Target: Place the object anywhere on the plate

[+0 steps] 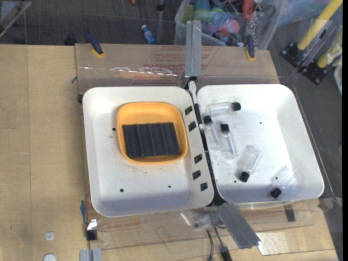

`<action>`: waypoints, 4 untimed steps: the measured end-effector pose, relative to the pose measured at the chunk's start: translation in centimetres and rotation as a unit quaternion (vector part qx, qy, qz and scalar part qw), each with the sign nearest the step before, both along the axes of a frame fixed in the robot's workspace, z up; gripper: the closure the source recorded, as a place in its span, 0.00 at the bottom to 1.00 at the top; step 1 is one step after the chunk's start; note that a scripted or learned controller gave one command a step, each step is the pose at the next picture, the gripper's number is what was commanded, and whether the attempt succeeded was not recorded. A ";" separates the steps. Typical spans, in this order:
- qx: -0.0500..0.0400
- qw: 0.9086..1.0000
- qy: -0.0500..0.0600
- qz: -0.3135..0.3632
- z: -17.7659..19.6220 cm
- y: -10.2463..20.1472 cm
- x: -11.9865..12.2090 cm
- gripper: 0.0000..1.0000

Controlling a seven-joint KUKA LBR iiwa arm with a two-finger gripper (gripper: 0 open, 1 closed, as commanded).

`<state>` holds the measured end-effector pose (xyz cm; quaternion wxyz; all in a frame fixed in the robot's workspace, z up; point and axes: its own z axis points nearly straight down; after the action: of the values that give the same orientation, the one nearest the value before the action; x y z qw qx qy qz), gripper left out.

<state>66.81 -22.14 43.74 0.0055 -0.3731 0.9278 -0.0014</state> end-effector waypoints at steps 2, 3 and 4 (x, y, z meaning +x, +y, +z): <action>-0.002 0.961 0.000 0.276 -0.1 0.0 0.0 1.00; -0.003 0.916 0.000 0.402 -0.1 0.0 0.0 1.00; -0.002 0.830 0.002 0.557 -0.6 0.3 -0.3 1.00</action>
<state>66.54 -21.85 43.15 0.0026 -0.8268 0.5625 0.0007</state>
